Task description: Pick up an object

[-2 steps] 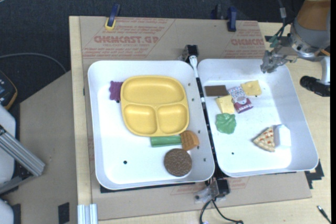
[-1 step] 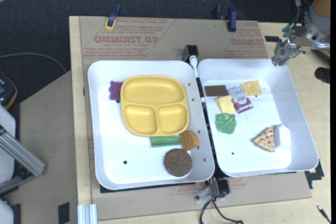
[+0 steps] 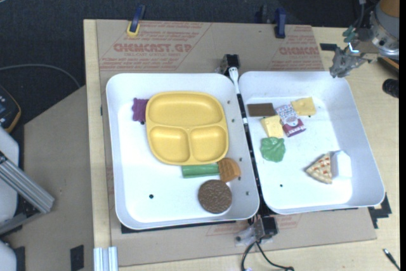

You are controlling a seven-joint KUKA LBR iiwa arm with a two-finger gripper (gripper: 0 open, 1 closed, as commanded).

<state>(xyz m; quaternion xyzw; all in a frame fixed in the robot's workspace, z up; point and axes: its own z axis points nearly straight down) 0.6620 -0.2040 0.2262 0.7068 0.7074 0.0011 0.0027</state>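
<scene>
Nearest the camera, at the front edge of the desk, a tangle of cables hangs below the seam between the two white bins.

Just behind it, the left bin holds five things. One round brown cookie lies closest to the front rim. Behind it sit one green stick and one small tan pastry, side by side and touching the front edge of one yellow divided tray with three compartments. One purple piece peeks out from the tray's left side.

The right bin holds seven things. One pizza slice lies nearest the front, beside one small white block. Farther back comes one green lump, then one pale yellow slab just behind it. One red and white packet rests beside the slab, with one brown bar to the left and one yellow cheese cube to the right.

Beyond the bins, two clamps grip the far edge of the desk, one yellow-tipped and one blue.

At the far right corner, the tool hangs over the right bin's back rim, well apart from every item. Nothing sits between its fingers, and I cannot tell how far open they are.
</scene>
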